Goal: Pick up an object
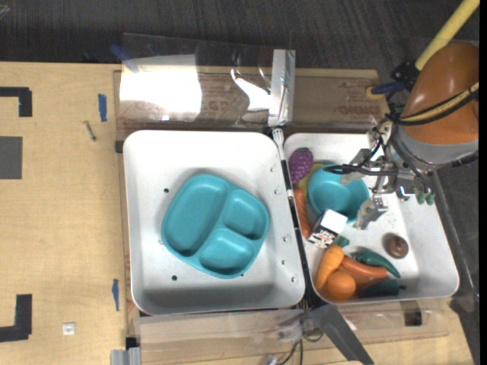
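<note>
Tool (370,191) is positioned beside a teal cup (335,192) in the right bin (426,234); whether its fingers are spread cannot be told.

2 white bins: left bin (144,158), right bin (434,280). 1 teal divided plate (215,224) w/ 3 compartments, in left bin. Right bin: 1 teal bowl (335,192), 1 purple grape bunch (301,160), 1 white card or packet (327,226), 1 small brown round piece (395,244), 1 orange round fruit (341,286). Orange carrot-like pieces: at least 2, one (330,262) by the fruit, one (302,207) along the divider; exact count unclear, they overlap. 1 dark green piece (377,263).
</note>
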{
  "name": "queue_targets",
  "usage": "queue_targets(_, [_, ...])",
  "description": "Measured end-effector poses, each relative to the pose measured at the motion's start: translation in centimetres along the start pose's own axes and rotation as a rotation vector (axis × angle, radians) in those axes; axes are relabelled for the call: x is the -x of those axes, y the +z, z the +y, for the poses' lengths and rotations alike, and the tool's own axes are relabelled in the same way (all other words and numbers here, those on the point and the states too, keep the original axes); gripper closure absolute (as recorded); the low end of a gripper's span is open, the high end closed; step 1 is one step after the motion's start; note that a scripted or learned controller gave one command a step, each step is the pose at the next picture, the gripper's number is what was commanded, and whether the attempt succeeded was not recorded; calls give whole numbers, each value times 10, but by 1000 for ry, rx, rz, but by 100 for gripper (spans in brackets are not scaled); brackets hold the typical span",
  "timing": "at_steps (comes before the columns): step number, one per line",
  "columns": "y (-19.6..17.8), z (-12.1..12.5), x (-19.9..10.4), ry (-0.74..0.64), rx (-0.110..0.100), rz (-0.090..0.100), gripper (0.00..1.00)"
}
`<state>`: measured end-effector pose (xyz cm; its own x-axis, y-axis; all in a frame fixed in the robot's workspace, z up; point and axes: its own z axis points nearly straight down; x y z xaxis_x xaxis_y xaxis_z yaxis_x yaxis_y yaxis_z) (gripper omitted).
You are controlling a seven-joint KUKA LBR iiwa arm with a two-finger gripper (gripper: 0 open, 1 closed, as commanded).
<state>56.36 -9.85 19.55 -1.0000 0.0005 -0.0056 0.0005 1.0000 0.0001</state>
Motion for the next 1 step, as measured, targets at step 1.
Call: queue_targets(1, [97,-18,3,-105,-2,-8,0])
